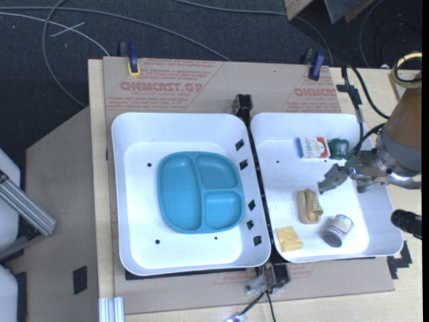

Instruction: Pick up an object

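Note:
The right bin [281,129] holds several small items. A tan bread roll [309,206] lies near its middle, with a yellow cheese wedge [289,239] at the front left and a small grey can [337,229] at the front right. At the back are a white, red and blue carton [312,147] and a green item [338,146]. My gripper [345,180] hangs over the bin's right half, above and to the right of the roll. It is open, with nothing between its fingers [328,180].
The left bin [131,200] carries a blue divided plate [200,191]. A black clip strip [249,180] runs between the two bins. The arm [405,139] reaches in from the right over the right bin's edge. Cables lie beyond the bench.

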You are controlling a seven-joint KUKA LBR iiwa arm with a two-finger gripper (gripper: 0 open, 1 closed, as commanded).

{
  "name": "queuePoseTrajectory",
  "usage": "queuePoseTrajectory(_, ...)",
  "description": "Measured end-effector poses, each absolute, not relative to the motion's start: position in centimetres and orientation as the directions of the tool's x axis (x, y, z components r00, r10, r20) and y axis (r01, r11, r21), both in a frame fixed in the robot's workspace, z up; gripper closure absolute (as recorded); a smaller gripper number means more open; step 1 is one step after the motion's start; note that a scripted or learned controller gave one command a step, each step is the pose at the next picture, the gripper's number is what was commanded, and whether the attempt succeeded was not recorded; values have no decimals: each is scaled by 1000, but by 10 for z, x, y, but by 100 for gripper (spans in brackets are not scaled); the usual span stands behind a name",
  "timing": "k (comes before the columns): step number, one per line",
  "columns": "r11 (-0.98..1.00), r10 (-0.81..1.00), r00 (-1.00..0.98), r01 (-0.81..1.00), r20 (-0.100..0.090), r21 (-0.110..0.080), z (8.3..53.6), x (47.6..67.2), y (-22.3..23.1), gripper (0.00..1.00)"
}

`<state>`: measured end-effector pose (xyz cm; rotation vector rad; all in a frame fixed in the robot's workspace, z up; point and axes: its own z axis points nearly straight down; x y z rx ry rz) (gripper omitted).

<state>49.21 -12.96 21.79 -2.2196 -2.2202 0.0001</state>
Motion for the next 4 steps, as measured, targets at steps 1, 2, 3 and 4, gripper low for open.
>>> queuePoseTrajectory(1,-2,1000,2,1000,3,-8,158,487,-136,0)
queuePoseTrajectory(2,-1,1000,1,1000,3,-7,110,482,-144,0)
queuePoseTrajectory(3,0,1000,0,1000,3,-4,84,482,-143,0)
queuePoseTrajectory(4,-1,1000,1,1000,3,-1,95,483,-143,100)
